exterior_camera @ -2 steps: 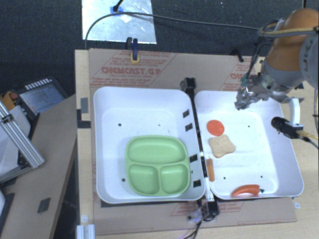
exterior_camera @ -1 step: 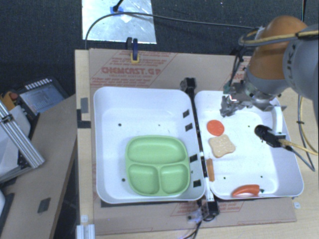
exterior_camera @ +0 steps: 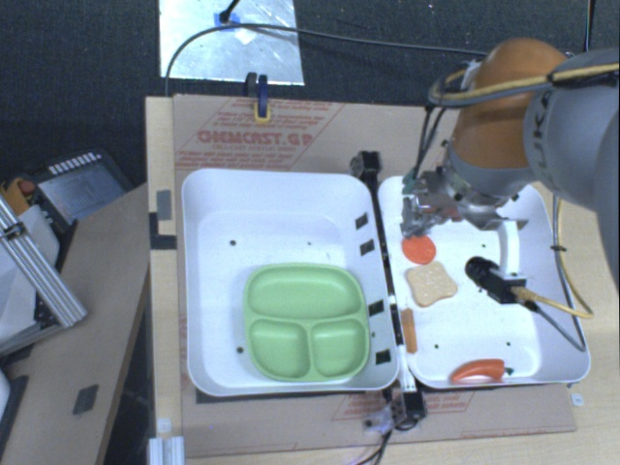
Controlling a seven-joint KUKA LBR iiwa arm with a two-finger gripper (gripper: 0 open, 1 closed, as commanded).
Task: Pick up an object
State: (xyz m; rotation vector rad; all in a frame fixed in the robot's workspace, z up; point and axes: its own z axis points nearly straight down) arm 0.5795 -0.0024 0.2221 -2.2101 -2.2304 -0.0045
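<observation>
Tomato slice (exterior_camera: 418, 250), red and flat, lies just beside the bread slice (exterior_camera: 430, 284) in the right bin (exterior_camera: 557, 356). Jaws hang just above it; whether they are spread is unclear. Best descend squarely, avoiding the bread.

Left bin (exterior_camera: 208, 260) holds a green three-compartment plate (exterior_camera: 305, 320), sitting toward the front. Cardboard sheet (exterior_camera: 291, 129) with red print lies under both bins on the bench (exterior_camera: 107, 289). Yellow clamp (exterior_camera: 260, 100) at its rear edge. Foil-like square (exterior_camera: 266, 17) behind it. Aluminium extrusion (exterior_camera: 34, 264) at left.
</observation>
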